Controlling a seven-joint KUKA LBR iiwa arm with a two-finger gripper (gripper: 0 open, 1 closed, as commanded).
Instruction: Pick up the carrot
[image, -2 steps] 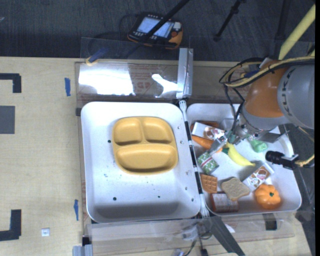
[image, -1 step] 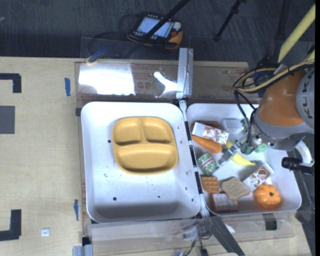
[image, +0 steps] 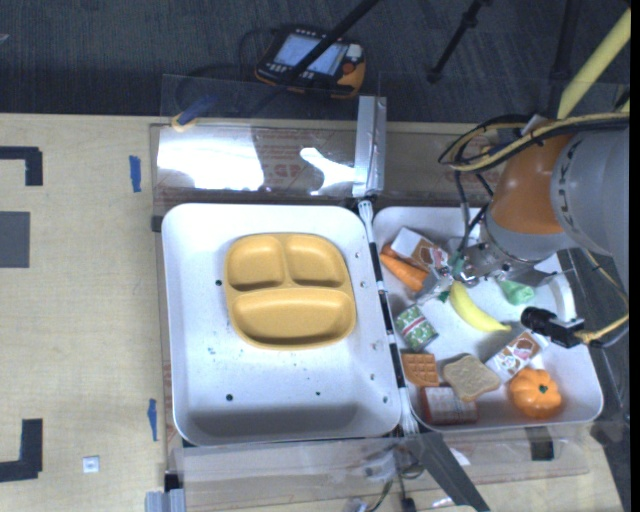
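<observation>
Tapered smooth orange carrot (image: 403, 271) just beside the metal hand (image: 447, 277), its grip state impossible to tell.

1. No text, brand, number or sign can be read anywhere in the camera view.
2. The small food packets (image: 414, 325) in the right bin (image: 590, 385) carry printed labels in red, green and white, but the printing is too small and blurred to make out.
3. The handheld device (image: 308, 60) lying on the floor above the bench has a lit screen; whatever it displays is too small to read.
</observation>
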